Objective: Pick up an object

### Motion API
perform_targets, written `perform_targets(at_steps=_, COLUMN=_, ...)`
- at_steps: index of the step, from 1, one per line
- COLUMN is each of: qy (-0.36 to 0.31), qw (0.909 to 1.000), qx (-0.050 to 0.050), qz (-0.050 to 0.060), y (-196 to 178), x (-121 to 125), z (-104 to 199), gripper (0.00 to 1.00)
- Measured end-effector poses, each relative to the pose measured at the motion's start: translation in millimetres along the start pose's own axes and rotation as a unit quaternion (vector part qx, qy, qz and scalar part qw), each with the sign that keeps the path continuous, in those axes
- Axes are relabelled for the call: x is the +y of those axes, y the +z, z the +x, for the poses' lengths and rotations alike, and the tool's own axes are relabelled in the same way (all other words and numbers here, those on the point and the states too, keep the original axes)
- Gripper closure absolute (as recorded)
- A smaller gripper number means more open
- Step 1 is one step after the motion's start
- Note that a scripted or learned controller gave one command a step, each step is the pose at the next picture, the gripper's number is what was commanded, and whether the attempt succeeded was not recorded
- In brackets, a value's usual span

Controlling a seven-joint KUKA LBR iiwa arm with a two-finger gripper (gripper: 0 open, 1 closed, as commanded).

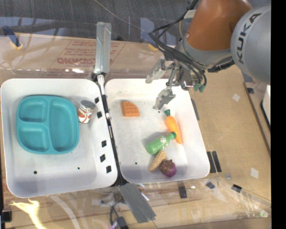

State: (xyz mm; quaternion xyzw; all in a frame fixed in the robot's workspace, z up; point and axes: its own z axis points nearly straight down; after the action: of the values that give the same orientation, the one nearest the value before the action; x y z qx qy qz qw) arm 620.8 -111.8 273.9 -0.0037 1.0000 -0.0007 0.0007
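My gripper (158, 87) hangs over the far part of the right bin (133, 173), its fingers spread open with nothing between them. One fingertip (163, 100) sits just above the leafy end of an orange carrot (173, 127). To the gripper's left lies an orange waffle-like wedge (130, 109). Nearer the front are a green bottle (159, 143), a tan piece (157, 161) and a purple item (168, 168), bunched close together.
The left bin (52, 180) holds a teal divided plate (47, 124) and a small orange-and-white can (86, 111) beside the divider. A grey bar (103, 46) stands behind the bins. Cables (169, 30) loop off the wrist.
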Motion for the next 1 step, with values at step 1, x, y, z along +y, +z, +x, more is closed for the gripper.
perform_targets(at_steps=1, qy=-0.002, qw=1.0, qx=-0.001, qz=0.0, y=-21.7, x=-33.9, z=-36.8, gripper=0.0)
